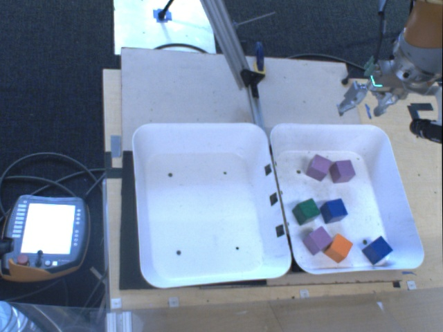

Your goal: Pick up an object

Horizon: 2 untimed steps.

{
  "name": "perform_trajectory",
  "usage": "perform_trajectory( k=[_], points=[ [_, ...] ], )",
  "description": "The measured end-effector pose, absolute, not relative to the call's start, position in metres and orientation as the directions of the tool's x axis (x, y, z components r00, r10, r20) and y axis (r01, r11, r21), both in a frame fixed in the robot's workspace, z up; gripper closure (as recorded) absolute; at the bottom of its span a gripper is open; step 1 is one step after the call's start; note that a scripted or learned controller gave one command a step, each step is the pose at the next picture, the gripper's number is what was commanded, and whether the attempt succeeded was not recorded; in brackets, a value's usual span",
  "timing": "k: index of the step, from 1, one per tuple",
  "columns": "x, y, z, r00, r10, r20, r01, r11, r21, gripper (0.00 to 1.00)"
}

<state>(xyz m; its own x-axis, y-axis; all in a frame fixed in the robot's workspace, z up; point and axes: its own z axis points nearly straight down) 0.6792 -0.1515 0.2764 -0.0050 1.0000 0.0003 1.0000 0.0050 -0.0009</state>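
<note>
Camera view, from above the bench (pixel 187 88): seven small cubes lie scattered in the right-hand white bin (pixel 398 185), none of them touched. Two purple cubes (pixel 319 167) (pixel 342 171) sit side by side near the bin's far end; a green cube (pixel 305 210) and a blue cube (pixel 333 210) rest next to each other at its middle; a third purple cube (pixel 318 240), an orange cube (pixel 338 247) touching it, and a second blue cube (pixel 377 250) line the near edge. Well apart from all of them, beyond the bin's far right corner, the jaws (pixel 367 101) hang spread open and grip nothing. The left-hand white bin (pixel 208 199) adjoins the right one. A teach pendant (pixel 45 237) lies off the bench at left.
</note>
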Motion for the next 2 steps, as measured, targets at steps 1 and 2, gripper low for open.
perform_trajectory(
  k=[1,2],
  points=[
    [0.680,-0.152,0.279,-0.006,1.000,-0.002,1.000,0.006,0.002,0.00],
    [0.672,-0.152,0.220,-0.002,1.000,0.000,1.000,0.002,-0.002,0.00]
  ],
)
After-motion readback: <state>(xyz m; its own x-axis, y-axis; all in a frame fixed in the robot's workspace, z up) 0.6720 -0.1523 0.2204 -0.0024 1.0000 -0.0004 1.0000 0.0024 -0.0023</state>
